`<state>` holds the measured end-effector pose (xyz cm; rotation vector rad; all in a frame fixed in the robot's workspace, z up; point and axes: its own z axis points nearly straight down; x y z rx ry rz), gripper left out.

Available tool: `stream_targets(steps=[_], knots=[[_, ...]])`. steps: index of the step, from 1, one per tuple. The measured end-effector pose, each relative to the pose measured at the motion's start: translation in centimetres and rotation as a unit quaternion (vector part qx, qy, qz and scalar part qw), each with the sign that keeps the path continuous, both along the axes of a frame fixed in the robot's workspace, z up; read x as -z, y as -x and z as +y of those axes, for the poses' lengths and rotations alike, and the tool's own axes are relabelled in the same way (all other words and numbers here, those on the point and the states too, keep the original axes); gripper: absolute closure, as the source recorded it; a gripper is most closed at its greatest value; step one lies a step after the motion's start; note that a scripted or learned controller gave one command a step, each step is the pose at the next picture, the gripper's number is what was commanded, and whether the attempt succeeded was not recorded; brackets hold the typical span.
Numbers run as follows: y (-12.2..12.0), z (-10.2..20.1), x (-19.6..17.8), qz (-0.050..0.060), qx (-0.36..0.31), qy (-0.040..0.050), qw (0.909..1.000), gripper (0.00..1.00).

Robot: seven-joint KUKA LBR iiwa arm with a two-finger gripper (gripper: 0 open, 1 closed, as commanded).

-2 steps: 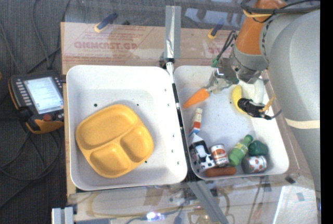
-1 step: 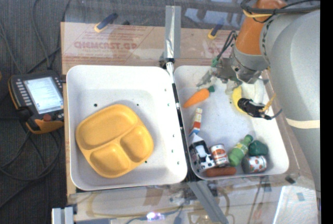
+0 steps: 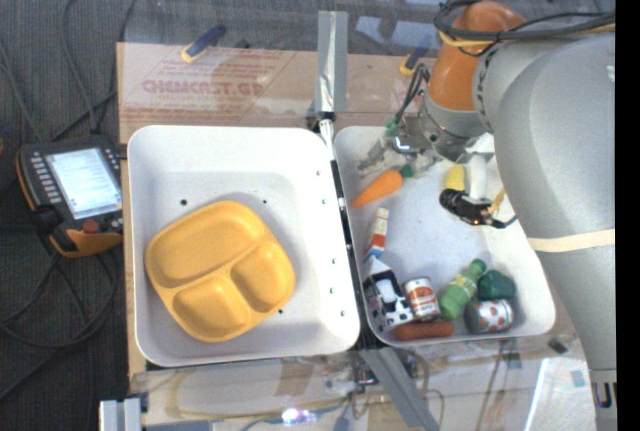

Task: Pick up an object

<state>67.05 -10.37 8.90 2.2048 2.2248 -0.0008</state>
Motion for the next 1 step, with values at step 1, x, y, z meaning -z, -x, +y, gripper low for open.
stream_targets(steps=[1], knots=[[3.09, 0.54, -0.09, -0.002, -0.075, 0.0003, 0.9972, 0.0]])
